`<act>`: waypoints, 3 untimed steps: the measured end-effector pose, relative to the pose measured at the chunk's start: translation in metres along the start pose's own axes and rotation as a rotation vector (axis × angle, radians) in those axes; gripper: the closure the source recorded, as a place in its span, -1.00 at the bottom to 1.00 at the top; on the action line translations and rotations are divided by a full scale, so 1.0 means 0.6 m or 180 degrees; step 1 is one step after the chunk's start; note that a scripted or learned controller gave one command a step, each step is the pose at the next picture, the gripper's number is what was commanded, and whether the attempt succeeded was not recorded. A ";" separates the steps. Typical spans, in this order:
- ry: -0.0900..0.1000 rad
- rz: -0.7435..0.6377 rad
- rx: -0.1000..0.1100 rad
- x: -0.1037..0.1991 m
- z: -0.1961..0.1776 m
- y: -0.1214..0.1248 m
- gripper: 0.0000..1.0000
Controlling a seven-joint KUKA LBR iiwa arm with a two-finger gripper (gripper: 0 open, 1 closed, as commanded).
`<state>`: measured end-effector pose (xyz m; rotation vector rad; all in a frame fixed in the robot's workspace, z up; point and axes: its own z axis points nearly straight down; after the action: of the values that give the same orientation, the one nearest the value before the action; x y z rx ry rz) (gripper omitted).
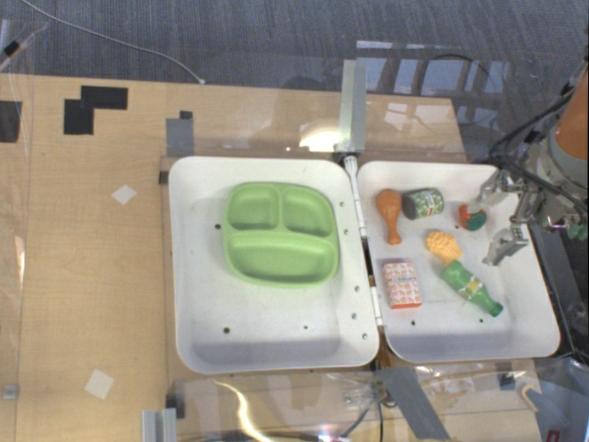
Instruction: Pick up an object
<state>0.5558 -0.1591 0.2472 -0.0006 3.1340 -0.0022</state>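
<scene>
The right bin (525, 334) holds several toy foods. A brown drumstick (390, 214) and a green can (422, 203) lie near its back left. A small red and green piece (473, 218) sits near the back right, a yellow corn cob (444, 244) in the middle, a pink box (401, 284) at the left and a green bottle (471, 290) toward the front. My gripper (500, 219) hangs over the bin's right side, open, with its fingers (504, 247) spread apart. The red and green piece lies just left of them. Nothing sits between the fingers.
A green divided plate (281, 233) lies in the left bin (198, 339). A metal post (353, 109) stands behind the ridge between the bins. The arm's grey body and cables (561, 168) crowd the right bin's right rim.
</scene>
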 end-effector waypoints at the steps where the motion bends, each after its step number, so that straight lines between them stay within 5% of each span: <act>1: -0.0099 0.0513 0.0027 -0.041 0.220 -0.065 -1.00; 2: -0.0124 0.0485 0.0036 -0.046 0.199 -0.063 1.00; 3: -0.0016 0.1315 0.0002 -0.015 0.256 0.079 1.00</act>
<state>0.5656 -0.1120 0.0935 0.6412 3.0623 -0.0007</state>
